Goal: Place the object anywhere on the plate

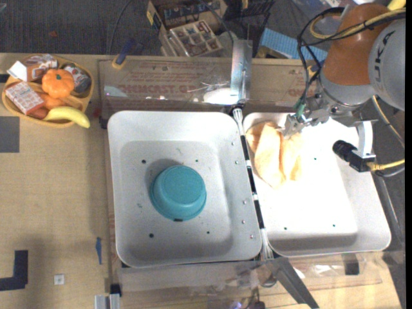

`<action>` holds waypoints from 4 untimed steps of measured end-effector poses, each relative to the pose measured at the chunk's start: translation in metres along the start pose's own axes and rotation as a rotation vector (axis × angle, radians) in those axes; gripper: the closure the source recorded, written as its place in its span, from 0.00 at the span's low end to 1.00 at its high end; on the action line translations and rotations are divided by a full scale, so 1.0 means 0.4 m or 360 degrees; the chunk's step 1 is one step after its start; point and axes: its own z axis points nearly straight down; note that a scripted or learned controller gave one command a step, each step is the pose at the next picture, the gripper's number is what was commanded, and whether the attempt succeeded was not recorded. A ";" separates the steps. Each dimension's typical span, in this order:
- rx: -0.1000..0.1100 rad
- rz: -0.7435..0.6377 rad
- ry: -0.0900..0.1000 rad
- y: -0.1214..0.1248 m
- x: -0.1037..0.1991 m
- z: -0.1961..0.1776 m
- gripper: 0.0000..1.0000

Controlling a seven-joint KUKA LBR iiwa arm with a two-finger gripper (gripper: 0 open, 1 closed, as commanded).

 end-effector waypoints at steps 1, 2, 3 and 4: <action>0.0002 0.0003 0.0000 0.001 -0.005 -0.100 1.00; 0.0005 -0.0633 0.0005 -0.004 0.143 -0.094 1.00; 0.0002 -0.1262 0.0006 -0.032 0.247 -0.083 1.00; -0.0001 -0.1894 0.0006 -0.056 0.378 -0.072 1.00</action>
